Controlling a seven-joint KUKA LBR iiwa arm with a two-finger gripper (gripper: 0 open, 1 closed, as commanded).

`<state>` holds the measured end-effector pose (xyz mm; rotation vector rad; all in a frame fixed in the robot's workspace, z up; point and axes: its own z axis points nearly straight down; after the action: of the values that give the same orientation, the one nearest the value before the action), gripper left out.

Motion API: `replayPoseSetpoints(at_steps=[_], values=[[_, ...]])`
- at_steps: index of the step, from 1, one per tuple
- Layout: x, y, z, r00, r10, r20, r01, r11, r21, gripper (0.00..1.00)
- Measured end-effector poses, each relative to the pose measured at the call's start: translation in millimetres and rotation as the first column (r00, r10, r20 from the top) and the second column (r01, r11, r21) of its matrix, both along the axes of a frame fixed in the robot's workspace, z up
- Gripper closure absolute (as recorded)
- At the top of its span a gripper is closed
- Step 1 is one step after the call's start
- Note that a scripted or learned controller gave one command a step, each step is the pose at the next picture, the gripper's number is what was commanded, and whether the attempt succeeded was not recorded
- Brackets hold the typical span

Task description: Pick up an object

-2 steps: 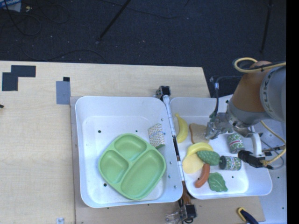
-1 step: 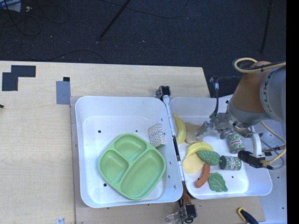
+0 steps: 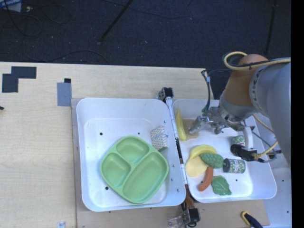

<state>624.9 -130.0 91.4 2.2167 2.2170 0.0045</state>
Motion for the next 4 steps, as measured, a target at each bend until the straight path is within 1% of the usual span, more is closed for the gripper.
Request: replayPoseSetpoints(at_steps=[1, 2, 3, 4], values=[[22, -22, 0, 1.0, 0.001, -0.003, -0.001, 1.0, 0.004, 0.0], [21, -85, -1, 1.0, 0.001, -0.004, -0.001, 1.0, 0.001, 0.0], [13, -83, 0, 1.0, 0.002, 0.003, -0.002, 1.0, 0.0, 0.0], [6, -82, 0, 1.0, 0.002, 0.004, -0.002, 1.0, 0.0, 0.0]])
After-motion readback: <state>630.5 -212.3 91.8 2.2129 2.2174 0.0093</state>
